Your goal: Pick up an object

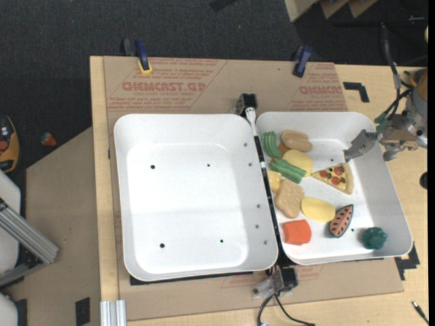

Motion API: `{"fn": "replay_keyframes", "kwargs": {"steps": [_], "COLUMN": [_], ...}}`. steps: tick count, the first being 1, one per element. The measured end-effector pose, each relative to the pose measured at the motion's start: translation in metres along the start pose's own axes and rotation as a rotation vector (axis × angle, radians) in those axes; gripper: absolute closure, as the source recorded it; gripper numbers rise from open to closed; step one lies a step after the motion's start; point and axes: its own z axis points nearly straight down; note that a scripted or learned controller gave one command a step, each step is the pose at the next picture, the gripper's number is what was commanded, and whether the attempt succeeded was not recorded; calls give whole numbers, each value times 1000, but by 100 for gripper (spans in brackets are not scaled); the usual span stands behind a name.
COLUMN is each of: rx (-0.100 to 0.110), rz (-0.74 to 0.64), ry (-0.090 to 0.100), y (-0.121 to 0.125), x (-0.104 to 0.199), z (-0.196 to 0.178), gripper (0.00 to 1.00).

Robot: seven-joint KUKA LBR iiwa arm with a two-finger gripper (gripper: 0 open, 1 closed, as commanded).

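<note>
I'd take the pizza slice [334, 177] — flat, stiff, light — by its crust edge; gripper [357, 147] just right, jaw state unclear.

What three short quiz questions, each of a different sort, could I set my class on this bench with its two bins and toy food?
1. True or false: the pizza slice lies in the left bin.
2. Multiple choice: which thing lies nearest the right bin's near right corner? A) the orange block B) the dark green ball C) the green bean pod
3. Fill in: the tool hangs over the right bin just to the ____ of the pizza slice, as the camera sees it.

Key: 1 false, it lies in the right bin. 2 B. 3 upper right.
</note>
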Motion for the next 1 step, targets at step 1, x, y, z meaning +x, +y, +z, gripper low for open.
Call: {"fn": "replay_keyframes", "kwargs": {"steps": [1], "rx": [-19], "rz": [-6], "ry": [-4], "y": [26], "x": [28], "z": [-142], "gripper": [0]}}
